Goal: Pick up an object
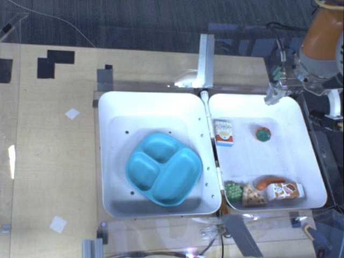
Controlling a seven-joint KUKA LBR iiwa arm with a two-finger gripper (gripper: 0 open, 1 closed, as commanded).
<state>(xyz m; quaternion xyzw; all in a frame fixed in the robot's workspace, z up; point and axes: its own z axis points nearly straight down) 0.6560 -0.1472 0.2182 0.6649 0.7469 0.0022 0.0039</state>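
Note:
My gripper (275, 92) hangs over the far right corner of the right bin (301, 144), below the arm's orange band (322, 34). In that bin a small white and orange carton (223, 132) lies near the divider. A round green and red item (263, 134) sits a little to the carton's right, in front of and below the gripper. Along the bin's near edge are a green item (233, 190), a speckled snack pack (252, 195), an orange item (266, 182) and a white and orange package (285, 190). The gripper touches none of these.
A blue divided plate (164, 168) lies in the left bin (115, 144). A metal post (206, 61) stands behind the divider between the bins. Cables run at the right of the bench beside the arm.

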